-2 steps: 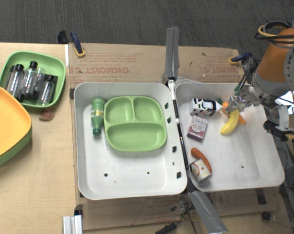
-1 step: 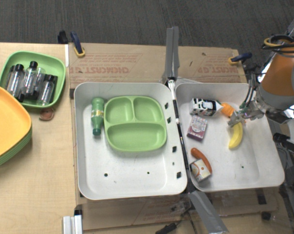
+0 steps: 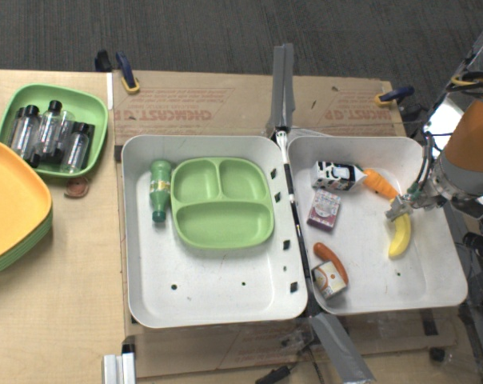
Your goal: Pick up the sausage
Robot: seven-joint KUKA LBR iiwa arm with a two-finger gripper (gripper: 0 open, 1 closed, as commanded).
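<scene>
The sausage [image 3: 330, 258], short and red-orange, lies in the right bin [image 3: 369, 294] near its front left corner, touching a small round tin [image 3: 329, 281] just in front of it. My gripper [image 3: 405, 207] hangs at the right side of the same bin, directly over the top end of a yellow banana [image 3: 398, 237]. It is well to the right of the sausage and a little farther back. The arm's orange band [image 3: 473, 146] is at the right edge of the view.
The right bin also holds an orange carrot [image 3: 379, 183], a black-and-white carton [image 3: 337, 175] and a purple packet [image 3: 325, 210]. In the left bin [image 3: 217, 298] lie a green divided plate [image 3: 222, 202] and a green bottle [image 3: 159, 189]. A green tray of vials [image 3: 53, 130] and yellow plates [image 3: 13, 210] sit on the far left.
</scene>
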